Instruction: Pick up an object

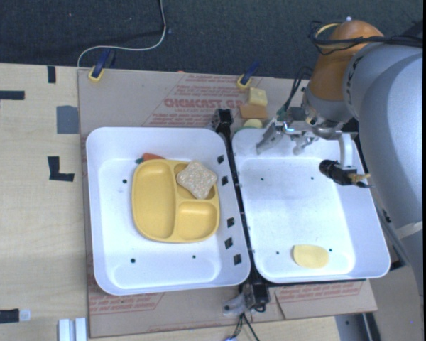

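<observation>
End effector [287, 135] at right bin's [355, 261] far rim, fingers spread, nothing between. Yellow oval piece [311, 256] well toward near edge, long axis crosswise.

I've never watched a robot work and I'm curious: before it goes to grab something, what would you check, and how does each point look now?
1. Something to pick in the right white bin: ok, a flat pale yellow oval piece lies near its front edge.
2. Oval piece free of neighbours: ok.
3. Two-finger gripper carries nothing: ok, nothing shows between its fingers.
4. Gripper over the oval piece: not ok, it hangs at the bin's far edge.
5. Fingers open wide enough: cannot tell.
</observation>
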